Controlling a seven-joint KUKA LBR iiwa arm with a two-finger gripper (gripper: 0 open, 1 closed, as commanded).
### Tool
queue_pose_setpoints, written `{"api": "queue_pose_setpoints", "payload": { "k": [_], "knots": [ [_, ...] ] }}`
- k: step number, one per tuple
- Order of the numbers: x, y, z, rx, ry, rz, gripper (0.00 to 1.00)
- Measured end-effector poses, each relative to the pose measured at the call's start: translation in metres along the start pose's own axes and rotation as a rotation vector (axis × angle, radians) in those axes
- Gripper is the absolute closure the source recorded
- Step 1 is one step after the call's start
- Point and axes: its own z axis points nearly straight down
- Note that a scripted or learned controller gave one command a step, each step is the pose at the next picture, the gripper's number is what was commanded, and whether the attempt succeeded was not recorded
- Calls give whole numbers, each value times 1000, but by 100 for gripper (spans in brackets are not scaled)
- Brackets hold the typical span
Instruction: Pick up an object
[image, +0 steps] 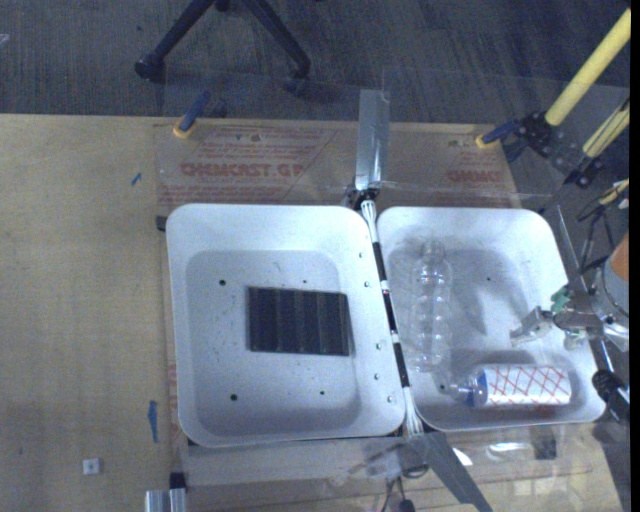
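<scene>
A clear plastic bottle (431, 305) lies lengthwise in the left half of the right bin (520, 225). A white tube with a red lattice print and a blue cap (520, 385) lies along that bin's front wall. A dark ribbed rectangular slab (299, 321) lies flat in the middle of the left bin (200, 300). My gripper (540, 324) hangs low at the right bin's right side, just above and behind the tube and to the right of the bottle. It touches neither of them.
A metal divider strip (385, 320) runs between the two bins. Clamps and yellow-handled tools (560, 110) stand behind the right bin. The wooden bench (80, 300) stretches away to the left.
</scene>
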Motion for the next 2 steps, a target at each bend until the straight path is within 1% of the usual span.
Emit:
{"api": "queue_pose_setpoints", "payload": {
  "k": [1,2],
  "knots": [
    [49,40,46,-4,-6,-164,0],
    [114,91,45,-7,-16,-122,0]
  ]
}}
